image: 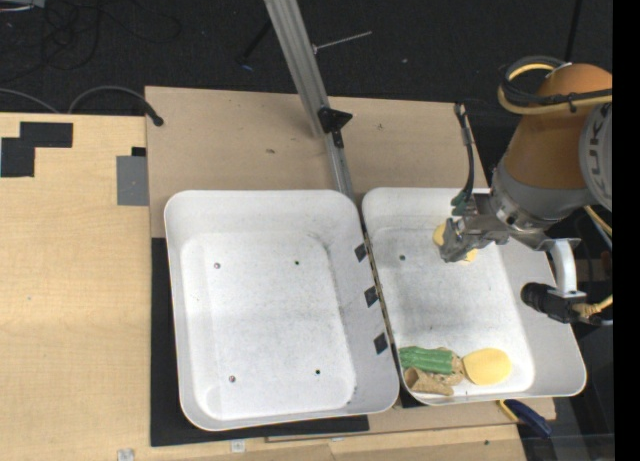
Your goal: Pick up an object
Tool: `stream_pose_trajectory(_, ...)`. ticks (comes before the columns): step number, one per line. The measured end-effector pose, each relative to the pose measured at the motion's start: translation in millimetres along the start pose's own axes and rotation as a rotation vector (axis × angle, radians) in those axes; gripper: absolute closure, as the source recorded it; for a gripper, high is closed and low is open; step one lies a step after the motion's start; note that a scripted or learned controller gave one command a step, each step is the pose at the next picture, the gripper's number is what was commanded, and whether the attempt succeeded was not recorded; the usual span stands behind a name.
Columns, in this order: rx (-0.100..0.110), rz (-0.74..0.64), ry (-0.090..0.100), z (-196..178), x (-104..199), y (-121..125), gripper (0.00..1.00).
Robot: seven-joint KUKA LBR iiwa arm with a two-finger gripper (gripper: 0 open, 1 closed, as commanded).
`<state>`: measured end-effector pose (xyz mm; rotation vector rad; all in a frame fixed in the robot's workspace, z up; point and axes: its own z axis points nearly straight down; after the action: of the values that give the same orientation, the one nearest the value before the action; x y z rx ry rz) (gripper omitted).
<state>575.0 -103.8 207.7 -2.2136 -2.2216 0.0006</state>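
camera view: two white bins (270,299), three objects in the right one's corner, claw (460,246) state unclear.

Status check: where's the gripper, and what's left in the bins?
Gripper low over right bin, far end, on small yellow object; grasp unconfirmed. Green item, yellow round piece, tan piece clustered at near edge.
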Motion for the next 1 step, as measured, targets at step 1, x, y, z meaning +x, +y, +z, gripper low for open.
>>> stream_pose_trajectory(1,0.0,0.0,0.0,-14.5,52.6,-14.3,1.0)
